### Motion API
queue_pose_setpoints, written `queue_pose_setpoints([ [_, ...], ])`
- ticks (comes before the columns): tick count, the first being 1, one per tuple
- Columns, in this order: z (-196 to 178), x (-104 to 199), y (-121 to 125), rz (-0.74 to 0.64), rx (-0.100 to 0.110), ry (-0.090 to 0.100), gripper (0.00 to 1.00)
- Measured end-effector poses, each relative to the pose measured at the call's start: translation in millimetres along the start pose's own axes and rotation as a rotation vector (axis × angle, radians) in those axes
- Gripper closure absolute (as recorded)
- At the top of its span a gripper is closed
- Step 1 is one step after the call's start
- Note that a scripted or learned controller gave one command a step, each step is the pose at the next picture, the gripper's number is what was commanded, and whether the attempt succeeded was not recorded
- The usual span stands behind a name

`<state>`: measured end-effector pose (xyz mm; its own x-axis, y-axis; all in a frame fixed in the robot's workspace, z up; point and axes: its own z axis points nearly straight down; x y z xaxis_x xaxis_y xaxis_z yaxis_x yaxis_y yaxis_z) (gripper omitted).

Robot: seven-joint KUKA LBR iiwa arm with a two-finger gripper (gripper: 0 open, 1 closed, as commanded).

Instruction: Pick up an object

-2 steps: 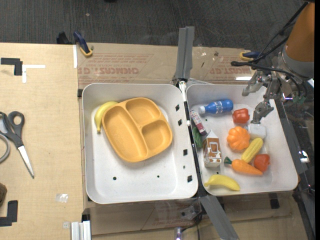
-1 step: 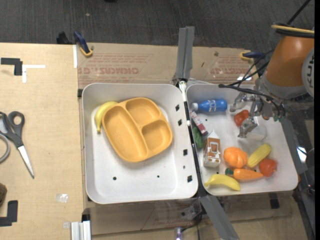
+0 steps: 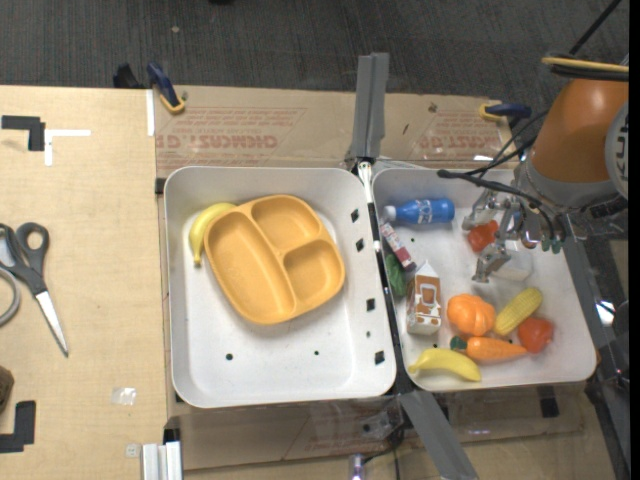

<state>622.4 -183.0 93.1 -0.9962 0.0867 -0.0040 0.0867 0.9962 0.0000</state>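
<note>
My gripper point(image 3: 498, 252) hangs over the back right part of the right bin point(image 3: 449, 255), under the orange-banded wrist point(image 3: 585, 128). A small red object point(image 3: 481, 237) sits right against its left side; whether it is gripped is unclear. Around it in the same bin lie a blue bottle point(image 3: 420, 211), a small carton point(image 3: 426, 303), an orange point(image 3: 470, 314), a corn cob point(image 3: 518, 310), a carrot point(image 3: 495, 348), a red tomato point(image 3: 536, 334) and a yellow banana point(image 3: 446, 364).
The left bin point(image 3: 270, 373) holds an orange divided plate point(image 3: 275, 258) with a banana point(image 3: 205, 226) against its left rim. A dark green and red item point(image 3: 397, 263) lies along the divider side of the right bin. Scissors point(image 3: 38, 278) rest on the bench at far left.
</note>
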Motion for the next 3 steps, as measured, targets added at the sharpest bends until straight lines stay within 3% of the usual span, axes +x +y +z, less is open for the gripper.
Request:
queue_pose_setpoints([
  [1, 0.2, 7.9, 9.5, 0.116, 0.0, 0.0, 0.0],
  [2, -10.7, 6.1, 10.1, 0.112, 0.002, -0.005, 1.0],
  [3, -104.3, 9.8, 47.0, 0.141, 0.0, -0.002, 1.0],
])
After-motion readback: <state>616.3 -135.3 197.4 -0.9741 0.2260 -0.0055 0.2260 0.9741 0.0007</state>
